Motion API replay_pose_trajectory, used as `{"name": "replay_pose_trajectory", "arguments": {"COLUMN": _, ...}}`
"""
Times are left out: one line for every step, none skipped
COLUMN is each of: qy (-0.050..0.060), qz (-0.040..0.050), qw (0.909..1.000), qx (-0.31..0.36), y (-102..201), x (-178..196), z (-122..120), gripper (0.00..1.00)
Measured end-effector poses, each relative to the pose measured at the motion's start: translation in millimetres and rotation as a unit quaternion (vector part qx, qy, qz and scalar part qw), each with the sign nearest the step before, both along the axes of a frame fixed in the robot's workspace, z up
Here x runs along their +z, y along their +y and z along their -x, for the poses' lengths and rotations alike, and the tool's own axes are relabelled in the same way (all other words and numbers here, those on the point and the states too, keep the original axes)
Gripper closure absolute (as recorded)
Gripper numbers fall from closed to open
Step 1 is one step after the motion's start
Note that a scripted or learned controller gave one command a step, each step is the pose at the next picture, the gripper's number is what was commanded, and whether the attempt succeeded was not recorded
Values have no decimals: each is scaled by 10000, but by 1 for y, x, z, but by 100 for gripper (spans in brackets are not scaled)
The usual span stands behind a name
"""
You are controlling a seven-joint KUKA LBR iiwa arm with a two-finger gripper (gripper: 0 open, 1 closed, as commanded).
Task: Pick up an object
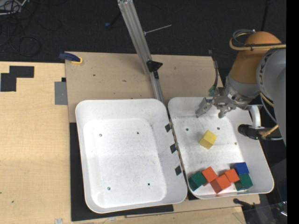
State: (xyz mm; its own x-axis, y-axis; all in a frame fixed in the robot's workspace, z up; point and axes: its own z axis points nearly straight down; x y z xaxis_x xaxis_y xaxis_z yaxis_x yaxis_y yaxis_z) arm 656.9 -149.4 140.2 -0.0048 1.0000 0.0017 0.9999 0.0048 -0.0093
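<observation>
Yellow cube (208,139): lies alone near the middle of the right bin (184,107), turned so a corner points down-frame; no long axis to speak of.
Gripper (214,108): hangs over the upper part of the right bin, fingers spread apart, nothing between them.
Key relation: cube lies down-frame of the gripper and a touch to the left, near but apart, with bare bin floor between them.
Arm (254,64): enters from the right edge, orange band above the wrist.
Other blocks: green block (198,179), orange block (221,180), blue block (240,168), clustered at the bin's lower edge, well apart from the gripper.
Left bin (88,107): centre-left of frame.
Judgement: cube is the nearest, least crowded target; the gripper would need to travel down-frame, then descend.
</observation>
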Motion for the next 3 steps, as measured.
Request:
{"name": "replay_pose_trajectory", "arguments": {"qy": -31, "qz": 8, "qw": 10000, "qx": 4, "y": 1, "x": -51, "z": 0, "gripper": 0}}
{"name": "replay_pose_trajectory", "arguments": {"qy": -38, "qz": 13, "qw": 10000, "qx": 13, "y": 1, "x": -39, "z": 0, "gripper": 100}}
{"name": "replay_pose_trajectory", "arguments": {"qy": -61, "qz": 8, "qw": 10000, "qx": -11, "y": 5, "x": 5, "z": -3, "gripper": 100}}
